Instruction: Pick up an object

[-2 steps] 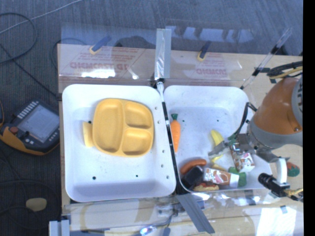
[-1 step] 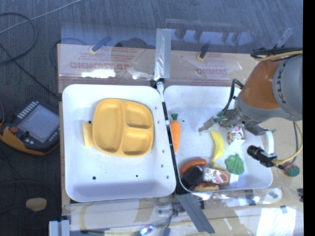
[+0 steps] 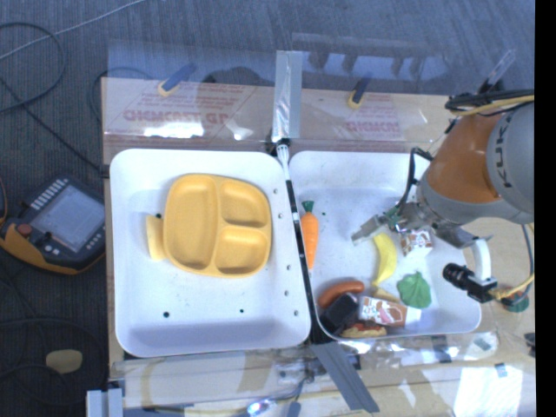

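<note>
While gripper (image 3: 393, 224) hangs spread, gripping nothing, just above banana (image 3: 384, 258) in right bin (image 3: 347, 174): crowded toys nearby, fingers may straddle wrongly, clip green leaf (image 3: 415, 290), close on air

Both white bins (image 3: 130, 320) look like smooth, slightly glossy plastic. The yellow divided plate (image 3: 217, 224) in the left bin is moulded plastic with a satin sheen. Toy carrot (image 3: 308, 233), banana (image 3: 384, 257) and green leafy piece (image 3: 415, 289) appear as matt plastic. The table (image 3: 217, 111) surface looks like brown cardboard under clear glossy film that catches glare. The floor (image 3: 87, 24) is rough grey carpet. The arm's orange band (image 3: 456, 168) is smooth and glossy.
</note>
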`<action>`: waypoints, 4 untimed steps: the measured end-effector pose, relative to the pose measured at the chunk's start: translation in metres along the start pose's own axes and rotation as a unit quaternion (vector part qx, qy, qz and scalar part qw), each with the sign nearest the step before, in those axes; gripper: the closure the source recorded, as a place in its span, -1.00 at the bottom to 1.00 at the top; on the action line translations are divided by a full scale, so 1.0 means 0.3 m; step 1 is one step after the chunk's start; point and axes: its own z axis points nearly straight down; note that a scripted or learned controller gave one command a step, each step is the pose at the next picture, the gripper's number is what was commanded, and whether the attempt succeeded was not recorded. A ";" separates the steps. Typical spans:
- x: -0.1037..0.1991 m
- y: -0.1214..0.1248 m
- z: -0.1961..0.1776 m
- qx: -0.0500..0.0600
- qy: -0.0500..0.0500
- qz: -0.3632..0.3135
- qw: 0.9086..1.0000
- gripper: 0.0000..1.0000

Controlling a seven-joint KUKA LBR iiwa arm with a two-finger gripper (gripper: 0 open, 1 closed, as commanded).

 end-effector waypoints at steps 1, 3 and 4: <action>0.001 -0.006 -0.022 0.004 0.002 0.001 1.000 1.00; -0.047 0.108 0.022 0.030 0.014 -0.146 0.989 1.00; -0.141 0.035 0.062 0.024 0.011 -0.124 0.992 1.00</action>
